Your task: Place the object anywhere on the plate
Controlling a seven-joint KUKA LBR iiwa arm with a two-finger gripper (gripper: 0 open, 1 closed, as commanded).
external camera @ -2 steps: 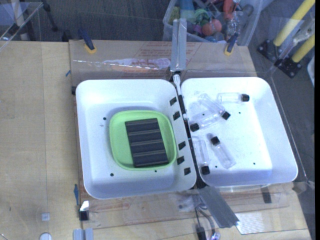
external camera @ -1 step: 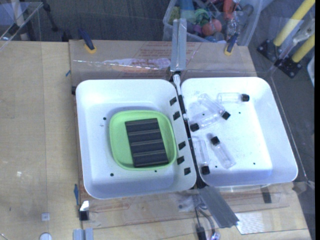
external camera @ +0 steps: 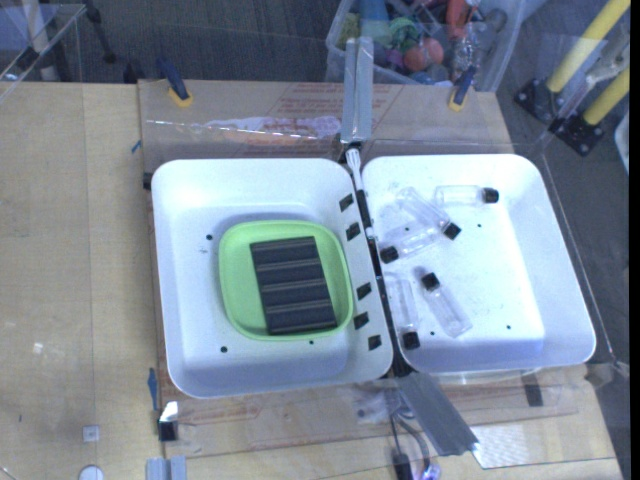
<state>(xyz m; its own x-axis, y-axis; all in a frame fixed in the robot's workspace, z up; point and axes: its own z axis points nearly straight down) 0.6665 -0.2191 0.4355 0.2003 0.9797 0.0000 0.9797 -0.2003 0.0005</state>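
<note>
dark ridged block (external camera: pixel 293 286) flat on green plate (external camera: pixel 236 298), left bin (external camera: pixel 180 268); clear bottles (external camera: pixel 425 230) right bin (external camera: pixel 530 268).

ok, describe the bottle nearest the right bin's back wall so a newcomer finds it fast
Start at the right bin, which holds several clear bottles with black caps. Go to its back wall: the bottle lies there on its side. Unlike the others, it lies crosswise, cap pointing right.

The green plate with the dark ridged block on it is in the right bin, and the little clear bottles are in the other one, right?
Not quite. The camera view shows the green plate with the dark ridged block in the left bin. The little clear bottles lie in the right bin.
</note>
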